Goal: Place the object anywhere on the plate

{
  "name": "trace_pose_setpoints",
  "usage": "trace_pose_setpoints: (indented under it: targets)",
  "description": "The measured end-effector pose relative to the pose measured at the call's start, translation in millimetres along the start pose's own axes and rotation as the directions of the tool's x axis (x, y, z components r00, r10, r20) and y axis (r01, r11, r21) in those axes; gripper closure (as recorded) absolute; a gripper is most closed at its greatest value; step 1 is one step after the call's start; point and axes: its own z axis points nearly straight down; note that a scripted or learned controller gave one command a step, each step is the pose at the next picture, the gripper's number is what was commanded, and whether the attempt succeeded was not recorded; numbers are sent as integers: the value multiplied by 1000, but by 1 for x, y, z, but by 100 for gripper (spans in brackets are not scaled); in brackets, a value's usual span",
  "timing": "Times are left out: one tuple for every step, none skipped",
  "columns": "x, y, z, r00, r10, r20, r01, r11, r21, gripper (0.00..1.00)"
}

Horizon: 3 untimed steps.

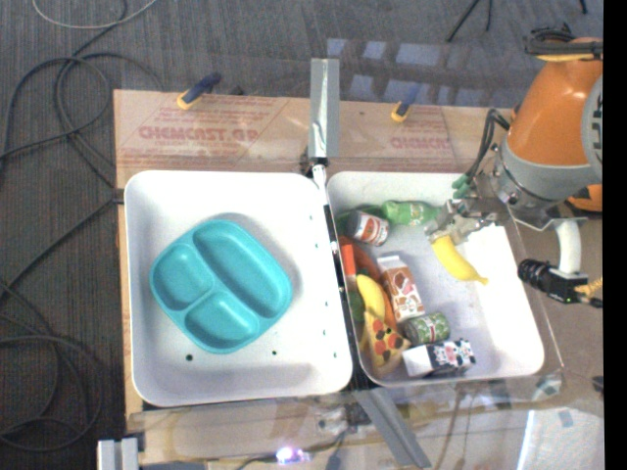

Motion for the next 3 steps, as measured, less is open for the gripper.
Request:
trace_pose_setpoints:
  targets:
    - [117,0,1,1000,10,-4,-10,1000,1,100]
    - [150,-65,22,999,49,-2,-49,999,3,100]
    - [212,-36,65,997,81,-2,-81,997,4,100]
